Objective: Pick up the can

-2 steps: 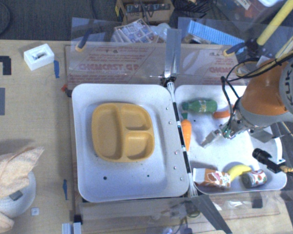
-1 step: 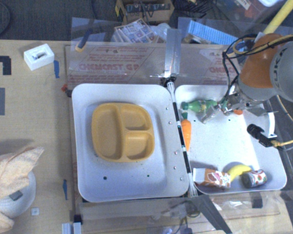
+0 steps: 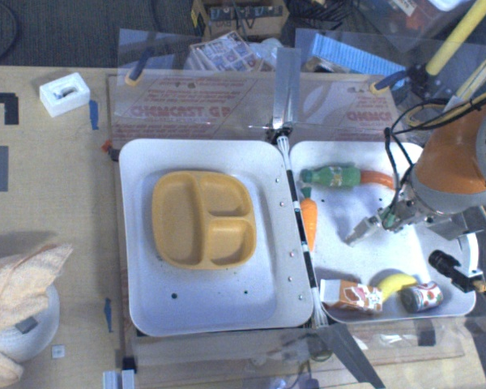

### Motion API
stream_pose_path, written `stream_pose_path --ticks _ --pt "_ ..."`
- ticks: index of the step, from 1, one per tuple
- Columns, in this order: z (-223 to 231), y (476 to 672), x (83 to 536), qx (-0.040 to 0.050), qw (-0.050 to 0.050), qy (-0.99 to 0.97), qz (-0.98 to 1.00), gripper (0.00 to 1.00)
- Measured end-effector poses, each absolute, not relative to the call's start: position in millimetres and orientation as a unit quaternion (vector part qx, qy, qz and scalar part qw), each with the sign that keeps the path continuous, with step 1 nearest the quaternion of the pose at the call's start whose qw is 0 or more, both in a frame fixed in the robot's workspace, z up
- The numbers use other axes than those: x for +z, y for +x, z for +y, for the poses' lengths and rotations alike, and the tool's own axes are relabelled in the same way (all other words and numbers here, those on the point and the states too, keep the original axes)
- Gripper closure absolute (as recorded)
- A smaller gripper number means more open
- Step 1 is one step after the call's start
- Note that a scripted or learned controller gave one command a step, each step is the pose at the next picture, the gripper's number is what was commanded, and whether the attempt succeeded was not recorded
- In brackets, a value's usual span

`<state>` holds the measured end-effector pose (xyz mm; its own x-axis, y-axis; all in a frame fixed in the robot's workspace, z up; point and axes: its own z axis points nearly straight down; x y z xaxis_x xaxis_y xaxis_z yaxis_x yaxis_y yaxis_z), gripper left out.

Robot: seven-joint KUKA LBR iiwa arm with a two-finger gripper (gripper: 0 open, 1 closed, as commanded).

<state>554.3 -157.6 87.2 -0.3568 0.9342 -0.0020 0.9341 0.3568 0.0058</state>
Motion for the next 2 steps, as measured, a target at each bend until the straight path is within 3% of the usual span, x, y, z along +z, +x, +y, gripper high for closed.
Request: stream_pose_path --ticks 1,2 --pt "-183.3 630.0 86.2 0.0012 0.004 0.576 0.818 0.0" --pt "-183.8 632.3 96.1 0.0025 0.006 0.575 0.818 1.0"
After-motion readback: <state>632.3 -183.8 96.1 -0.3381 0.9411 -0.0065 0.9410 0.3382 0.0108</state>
